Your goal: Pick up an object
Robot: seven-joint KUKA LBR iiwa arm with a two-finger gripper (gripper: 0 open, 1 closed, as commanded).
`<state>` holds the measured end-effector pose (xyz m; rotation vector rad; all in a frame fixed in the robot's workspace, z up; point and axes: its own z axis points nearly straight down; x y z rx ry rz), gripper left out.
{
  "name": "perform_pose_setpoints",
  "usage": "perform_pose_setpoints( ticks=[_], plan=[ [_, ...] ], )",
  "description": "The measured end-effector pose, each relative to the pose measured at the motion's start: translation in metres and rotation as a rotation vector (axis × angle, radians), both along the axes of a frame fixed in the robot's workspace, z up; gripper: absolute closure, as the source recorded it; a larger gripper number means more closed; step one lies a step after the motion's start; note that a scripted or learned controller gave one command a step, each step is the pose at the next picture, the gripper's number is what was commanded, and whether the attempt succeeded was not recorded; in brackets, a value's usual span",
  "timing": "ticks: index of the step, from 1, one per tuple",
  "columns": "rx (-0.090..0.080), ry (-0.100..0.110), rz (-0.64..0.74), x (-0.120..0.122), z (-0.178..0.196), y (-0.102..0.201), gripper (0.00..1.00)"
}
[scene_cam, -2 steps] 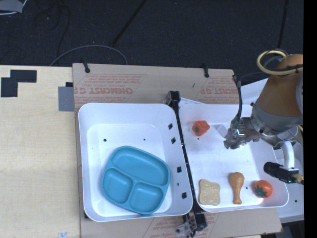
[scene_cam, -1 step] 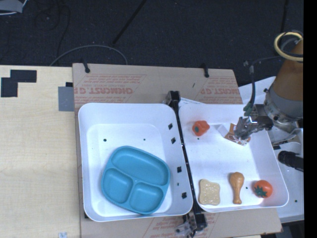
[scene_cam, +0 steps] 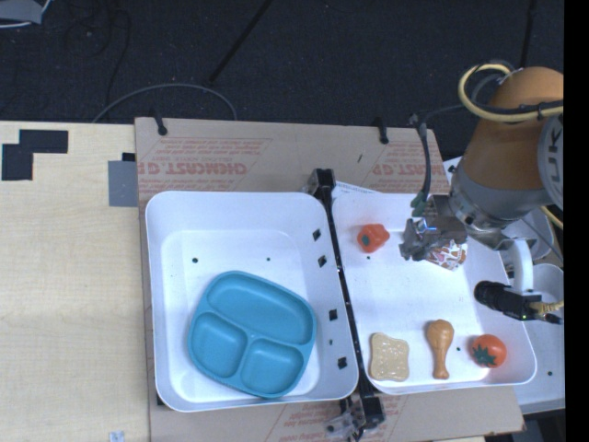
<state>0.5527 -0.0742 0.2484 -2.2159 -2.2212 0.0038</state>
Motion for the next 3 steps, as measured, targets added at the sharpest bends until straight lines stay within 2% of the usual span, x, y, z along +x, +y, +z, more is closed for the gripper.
perform_pose_setpoints(
  ticks=[3],
  plan=[
    [-0.001, -0.001, 0.002, 0.017, 0.004, 0.153, 1.0]
  ],
)
